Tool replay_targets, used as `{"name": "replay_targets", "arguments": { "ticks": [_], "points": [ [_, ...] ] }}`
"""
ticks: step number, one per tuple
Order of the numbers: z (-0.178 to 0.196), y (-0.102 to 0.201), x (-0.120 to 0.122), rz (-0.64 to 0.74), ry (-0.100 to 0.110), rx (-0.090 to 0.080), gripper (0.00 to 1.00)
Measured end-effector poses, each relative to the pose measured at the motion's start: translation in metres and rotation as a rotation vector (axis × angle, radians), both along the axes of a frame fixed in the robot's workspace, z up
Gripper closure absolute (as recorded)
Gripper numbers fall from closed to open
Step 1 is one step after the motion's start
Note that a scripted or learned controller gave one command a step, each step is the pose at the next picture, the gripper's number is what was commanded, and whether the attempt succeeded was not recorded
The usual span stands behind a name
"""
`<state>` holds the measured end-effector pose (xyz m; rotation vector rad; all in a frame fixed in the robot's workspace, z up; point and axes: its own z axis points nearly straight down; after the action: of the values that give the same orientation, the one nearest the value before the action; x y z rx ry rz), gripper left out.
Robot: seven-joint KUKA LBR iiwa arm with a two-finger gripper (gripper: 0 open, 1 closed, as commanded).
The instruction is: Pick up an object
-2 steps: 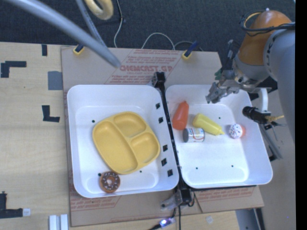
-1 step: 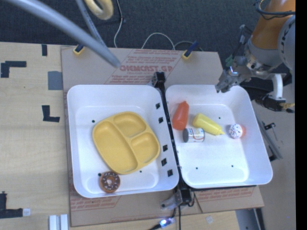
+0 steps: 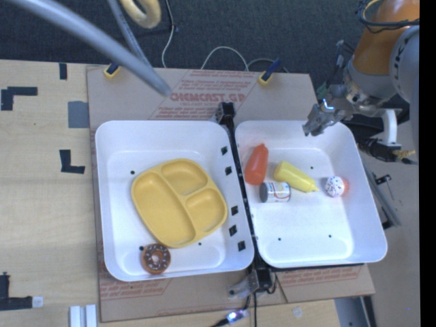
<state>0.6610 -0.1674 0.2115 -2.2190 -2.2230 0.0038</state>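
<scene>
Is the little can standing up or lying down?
Lying down. The can rests on its side in the right bin, its round end facing left.

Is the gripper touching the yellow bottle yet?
Apart. The camera view shows the gripper at the right bin's far rim, with bare white floor between it and the yellow bottle.

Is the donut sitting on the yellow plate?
No, the donut lies on the left bin's white floor, just below the yellow divided plate and apart from it.

Arm [image 3: 392,39] cut by right edge; hand [image 3: 317,125] fingers too small.
</scene>
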Motion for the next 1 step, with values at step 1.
{"name": "replay_targets", "arguments": {
  "ticks": [1],
  "points": [
    [0.0101,0.0403,-0.0255,0.001,0.0,0.001,1.0]
  ]
}}
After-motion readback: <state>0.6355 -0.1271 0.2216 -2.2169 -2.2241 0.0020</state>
